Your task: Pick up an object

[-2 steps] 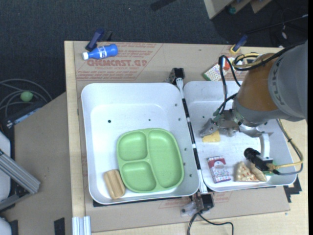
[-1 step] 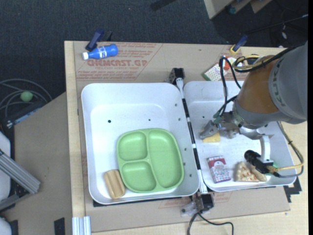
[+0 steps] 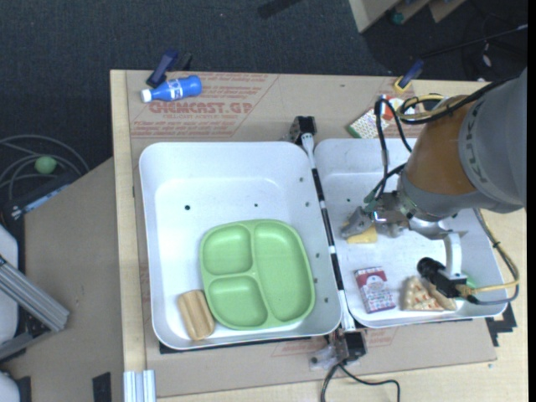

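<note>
My gripper (image 3: 365, 219) hangs low in the right bin (image 3: 469, 321), near its left wall, at the end of the grey arm with the orange band (image 3: 440, 153). Directly under and in front of it lies a small yellow wedge (image 3: 363, 236), touching or nearly touching the gripper's tip. A red and white packet (image 3: 373, 289) lies flat near the bin's front. To its right rests a tan, crust-like slice (image 3: 427, 296). Whether anything is held is hidden by the gripper body.
The left bin (image 3: 167, 191) holds a green divided plate (image 3: 255, 272) and a tan block (image 3: 195, 314) at its front left. A blue and white bottle (image 3: 172, 89) lies on the bench behind. Cables and a patterned card (image 3: 365, 125) sit behind the right bin.
</note>
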You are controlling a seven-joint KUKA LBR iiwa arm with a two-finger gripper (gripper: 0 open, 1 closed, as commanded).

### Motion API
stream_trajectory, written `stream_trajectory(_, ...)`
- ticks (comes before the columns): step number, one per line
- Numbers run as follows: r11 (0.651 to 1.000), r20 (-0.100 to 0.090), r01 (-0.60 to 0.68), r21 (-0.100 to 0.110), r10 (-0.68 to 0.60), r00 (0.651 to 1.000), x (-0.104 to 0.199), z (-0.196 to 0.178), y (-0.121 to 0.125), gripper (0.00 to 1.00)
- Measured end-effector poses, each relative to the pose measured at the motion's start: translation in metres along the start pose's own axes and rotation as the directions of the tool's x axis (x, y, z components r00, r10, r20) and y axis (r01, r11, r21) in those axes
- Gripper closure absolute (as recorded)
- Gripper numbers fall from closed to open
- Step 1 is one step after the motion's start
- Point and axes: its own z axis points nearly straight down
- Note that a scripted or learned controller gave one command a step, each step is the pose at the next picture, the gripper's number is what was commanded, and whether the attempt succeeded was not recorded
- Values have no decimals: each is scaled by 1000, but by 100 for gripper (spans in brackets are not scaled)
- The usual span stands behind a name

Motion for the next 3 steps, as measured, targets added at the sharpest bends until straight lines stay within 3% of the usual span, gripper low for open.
stream_trajectory(1,1000,2,0,-3,0,1000,-11,0,11,0)
stream_trajectory(2,1000,0,1,-1,-1,1000,-1,0,8,0)
stream_trajectory(3,1000,4,0,-12,0,1000,-3,-14,11,100)
